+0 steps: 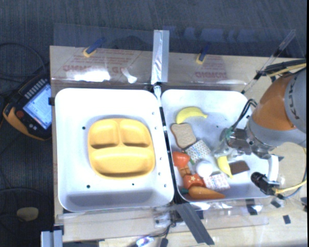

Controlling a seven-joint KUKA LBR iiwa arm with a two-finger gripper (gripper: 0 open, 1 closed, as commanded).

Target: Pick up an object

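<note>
Likely light, stiff, slick plastic, so best pinched across the narrow sides of the small yellow piece (pixel 224 164) lying in the right bin (pixel 219 103) just below the hand (pixel 230 138), grip state impossible to tell.

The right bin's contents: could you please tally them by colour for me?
Yellow: 2, the banana and a yellow piece.
Brown: 2, the bread slice and a brown block.
Orange or red: 3.
White or patterned: 3.
Total: 10
</note>
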